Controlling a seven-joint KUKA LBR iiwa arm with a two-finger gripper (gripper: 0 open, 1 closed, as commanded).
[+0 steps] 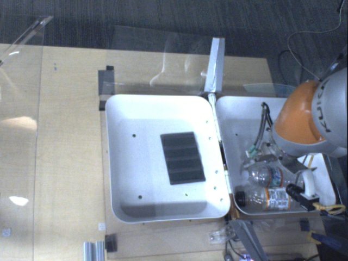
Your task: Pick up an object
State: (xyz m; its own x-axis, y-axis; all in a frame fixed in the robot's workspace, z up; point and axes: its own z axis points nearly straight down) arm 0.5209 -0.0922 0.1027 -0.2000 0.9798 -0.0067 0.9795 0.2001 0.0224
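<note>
Dark carpet (pixel 136 4) lies beyond a pale wooden bench (pixel 60 145) that bears two shallow white bins side by side, with a clear screen (pixel 163 58) standing behind them. The left bin (pixel 115 145) holds one flat black ribbed panel (pixel 182 157), lying near its centre and well apart from every wall. The right bin (pixel 235 121) holds two clear plastic bottles on their sides. The labelled bottle (pixel 270 199) lies along the near wall, and the second bottle (pixel 265 175) lies just behind it, the two apparently touching. The arm (pixel 302 118) reaches over the right bin, and the gripper (pixel 260 157) sits low, directly above or against the second bottle. Glare and the clear plastic obscure the contact, so it cannot be determined whether the gripper is open or closed, or whether it has hold of anything. The likely object of the pick is the second bottle.

Risks noted:
- A smooth, round, clear bottle is liable to roll or squirt out sideways under a closing grip.
- Any off-centre closure would likely push it against the labelled bottle and shift both.
- A thin-walled bottle may buckle and slip free on the lift.
- With the labelled bottle against the near wall, there is little clearance for a descent on that side without striking the rim.
</note>
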